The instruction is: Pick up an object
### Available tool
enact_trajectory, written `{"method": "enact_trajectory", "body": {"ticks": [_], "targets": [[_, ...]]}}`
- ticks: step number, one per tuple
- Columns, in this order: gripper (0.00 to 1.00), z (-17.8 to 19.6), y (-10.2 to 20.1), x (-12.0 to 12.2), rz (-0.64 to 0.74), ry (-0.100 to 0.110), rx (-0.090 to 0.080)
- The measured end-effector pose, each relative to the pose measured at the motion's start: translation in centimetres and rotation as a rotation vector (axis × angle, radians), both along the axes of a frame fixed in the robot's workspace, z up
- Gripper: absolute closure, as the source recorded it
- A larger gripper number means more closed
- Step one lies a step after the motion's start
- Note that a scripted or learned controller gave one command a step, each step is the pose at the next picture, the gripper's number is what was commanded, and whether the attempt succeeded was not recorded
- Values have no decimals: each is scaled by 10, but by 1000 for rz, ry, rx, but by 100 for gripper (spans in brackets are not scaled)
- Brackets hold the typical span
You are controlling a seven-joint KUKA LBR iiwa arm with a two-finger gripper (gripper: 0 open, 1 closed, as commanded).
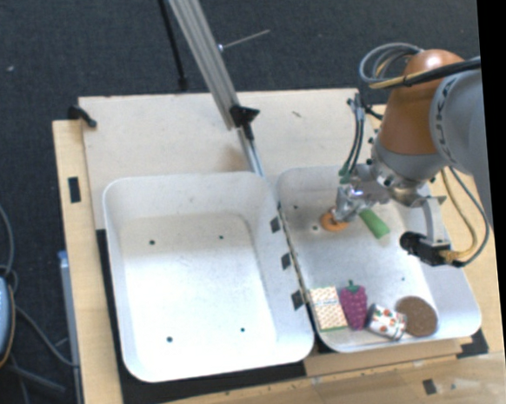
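Gripper (345,209) positioned over orange object (331,222) in right bin (450,268); jaw state indeterminate; no legible writing on any object.

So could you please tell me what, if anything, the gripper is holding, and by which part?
It cannot be told: the gripper sits low over a small orange round object, its tips hiding any contact.

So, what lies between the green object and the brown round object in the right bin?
In the camera view, only bare white bin floor lies between the green object and the brown round object.
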State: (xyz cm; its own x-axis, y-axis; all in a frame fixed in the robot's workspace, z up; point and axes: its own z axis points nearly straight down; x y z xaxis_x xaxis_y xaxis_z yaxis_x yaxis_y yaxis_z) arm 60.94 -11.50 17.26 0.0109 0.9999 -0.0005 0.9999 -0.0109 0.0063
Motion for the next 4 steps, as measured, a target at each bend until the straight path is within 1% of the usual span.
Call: {"method": "enact_trajectory", "body": {"ticks": [1, 2, 3, 4], "targets": [[100, 45, -2, 2, 8, 0, 0], [100, 40, 53, 5, 18, 6, 2], [100, 39, 110, 9, 19, 5, 2], [100, 54, 161, 15, 19, 5, 2]]}}
